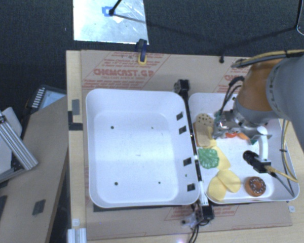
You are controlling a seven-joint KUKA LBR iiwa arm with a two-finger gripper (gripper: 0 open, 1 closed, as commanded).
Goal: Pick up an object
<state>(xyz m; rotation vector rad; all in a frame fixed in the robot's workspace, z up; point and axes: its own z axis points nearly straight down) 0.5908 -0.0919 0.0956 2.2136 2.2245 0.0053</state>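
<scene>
Right-centre: gripper [219, 126], closure not discernible, beside tan dotted plastic block [202, 127]; likely light, stiff; pinch across its narrow sides.

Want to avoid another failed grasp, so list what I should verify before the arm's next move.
1. Gripper is over the right shallow white bin: ok.
2. Object already gripped: cannot tell.
3. Target close by: the tan perforated cracker-like piece and the small orange piece lie beside the gripper: ok.
4. Targets separated: the round green leafy piece touches a flat yellow piece, so a single clean pick there looks doubtful: not ok.
5. Easy fallback: the brown ring doughnut lies apart from the rest: ok.
</scene>
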